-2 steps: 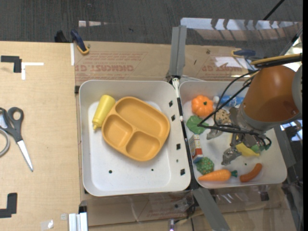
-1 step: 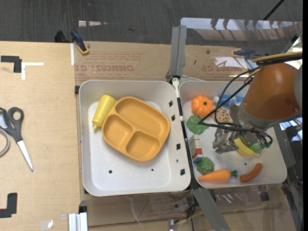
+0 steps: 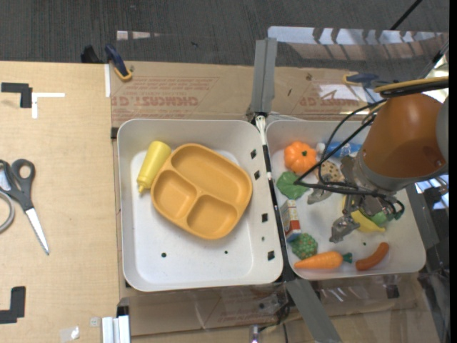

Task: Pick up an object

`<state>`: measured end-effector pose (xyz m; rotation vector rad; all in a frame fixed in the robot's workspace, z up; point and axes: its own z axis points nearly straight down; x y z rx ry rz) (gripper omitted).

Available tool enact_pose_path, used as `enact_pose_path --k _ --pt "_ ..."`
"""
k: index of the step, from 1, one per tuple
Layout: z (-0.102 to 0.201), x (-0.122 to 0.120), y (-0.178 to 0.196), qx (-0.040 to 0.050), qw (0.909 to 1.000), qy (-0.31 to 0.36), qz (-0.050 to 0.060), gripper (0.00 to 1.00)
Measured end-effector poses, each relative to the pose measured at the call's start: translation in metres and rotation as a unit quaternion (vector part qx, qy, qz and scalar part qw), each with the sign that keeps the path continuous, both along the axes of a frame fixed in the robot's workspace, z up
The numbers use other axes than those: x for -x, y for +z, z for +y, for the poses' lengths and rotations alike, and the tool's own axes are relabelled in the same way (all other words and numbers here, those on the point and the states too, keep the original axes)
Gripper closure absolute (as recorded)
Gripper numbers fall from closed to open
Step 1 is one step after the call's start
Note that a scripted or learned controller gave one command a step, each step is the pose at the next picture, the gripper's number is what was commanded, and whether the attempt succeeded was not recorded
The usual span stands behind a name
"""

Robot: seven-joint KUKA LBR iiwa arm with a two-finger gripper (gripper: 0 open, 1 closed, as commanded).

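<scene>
The fixed overhead camera looks down on two shallow white bins, and the right white bin [image 3: 407, 263] serves as the landmark here. Inside it, the grey arm's gripper [image 3: 348, 225] hangs low over the bin's middle, its metal fingers pointing toward the near wall; whether the jaws are apart or together I cannot tell, since the wrist and cables crowd them, and nothing can be seen between them. Just beside the gripper, on its far-right side, lies a small yellow block [image 3: 371, 222]. Along the bin's near wall rest an orange toy carrot [image 3: 320, 261], a bumpy green toy broccoli [image 3: 305, 245] and a reddish-brown toy sausage [image 3: 372, 256]. Toward the bin's far-left corner sit an orange toy pumpkin [image 3: 300, 156] and a flat green leaf-shaped toy [image 3: 290, 185]. To the left of this bin, the other bin holds a yellow divided plastic tray [image 3: 201, 189] and a yellow squeeze bottle [image 3: 152, 164]. As for progress, no object looks lifted, so the grasp and the raise both seem left to do.
</scene>
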<state>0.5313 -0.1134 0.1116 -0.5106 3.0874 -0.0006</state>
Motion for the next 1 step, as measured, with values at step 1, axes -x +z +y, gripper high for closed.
enact_pose_path --k 1 --pt "0.0009 -0.0018 0.0097 0.0001 1.0000 0.001 -0.002 1.00"
